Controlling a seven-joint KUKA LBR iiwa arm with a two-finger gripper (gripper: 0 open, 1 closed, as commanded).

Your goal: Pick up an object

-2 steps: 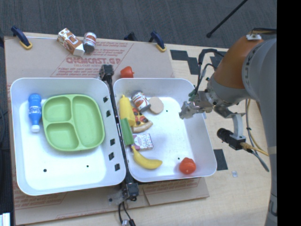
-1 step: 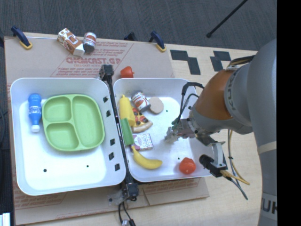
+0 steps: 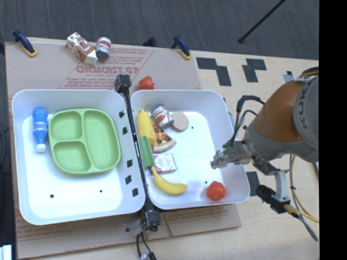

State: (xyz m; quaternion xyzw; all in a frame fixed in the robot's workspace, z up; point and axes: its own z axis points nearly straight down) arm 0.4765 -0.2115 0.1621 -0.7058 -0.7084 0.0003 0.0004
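Brown cardboard (image 3: 162,64) covered the bench under two white bins. On the left bin (image 3: 24,199) lay a green divided plate (image 3: 84,140) and a blue bottle (image 3: 39,128) near its left edge. The right bin (image 3: 217,104) carried a banana (image 3: 168,184) near its front edge, a small can (image 3: 160,115) near the back, and a red tomato (image 3: 216,190) in the front right corner. The gripper (image 3: 222,158) was over the right edge of this bin, just behind the tomato and not touching it.

Gripper (image 3: 218,160) blurred, jaws' stance unclear; arm (image 3: 282,121) cut by right edge.
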